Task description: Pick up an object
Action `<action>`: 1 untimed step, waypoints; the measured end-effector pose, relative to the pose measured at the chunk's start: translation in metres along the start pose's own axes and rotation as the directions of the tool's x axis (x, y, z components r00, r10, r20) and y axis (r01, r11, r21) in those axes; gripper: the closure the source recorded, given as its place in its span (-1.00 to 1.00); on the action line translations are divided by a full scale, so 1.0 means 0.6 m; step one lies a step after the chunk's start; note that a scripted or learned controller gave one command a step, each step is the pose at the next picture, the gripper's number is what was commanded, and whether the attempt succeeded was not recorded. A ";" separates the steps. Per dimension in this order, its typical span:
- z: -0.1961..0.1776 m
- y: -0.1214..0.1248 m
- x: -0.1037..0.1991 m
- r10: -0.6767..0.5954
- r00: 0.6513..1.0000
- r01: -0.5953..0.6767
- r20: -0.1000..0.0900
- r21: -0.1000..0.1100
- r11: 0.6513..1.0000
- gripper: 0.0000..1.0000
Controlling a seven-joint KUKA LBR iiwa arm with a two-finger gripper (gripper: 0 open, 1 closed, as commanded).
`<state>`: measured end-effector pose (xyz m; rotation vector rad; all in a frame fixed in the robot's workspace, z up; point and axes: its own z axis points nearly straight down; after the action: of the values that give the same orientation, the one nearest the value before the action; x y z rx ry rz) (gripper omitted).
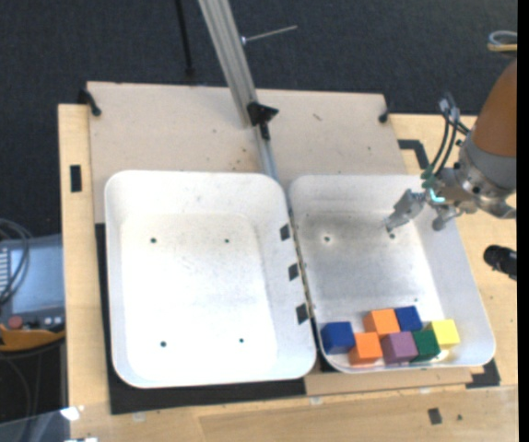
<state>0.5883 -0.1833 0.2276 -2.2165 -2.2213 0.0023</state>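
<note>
Several small coloured blocks sit clustered at the near end of the right bin: a blue block, an orange block, a second blue one, a yellow block, another orange one, a purple block and a green block. My gripper hangs over the far right part of that bin, well behind the blocks. Its fingers are spread apart and open, with nothing between them.
The left bin lies beside the right one, sharing a middle edge. A slanted metal rail rises behind the bins. A pendant with cables rests off the bench at the left.
</note>
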 end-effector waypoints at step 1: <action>-0.004 0.002 0.000 -0.001 1.000 0.001 0.001 -0.005 1.000 -1.00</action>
<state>0.5892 -0.1833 0.2302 -2.2182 -2.2254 -0.0012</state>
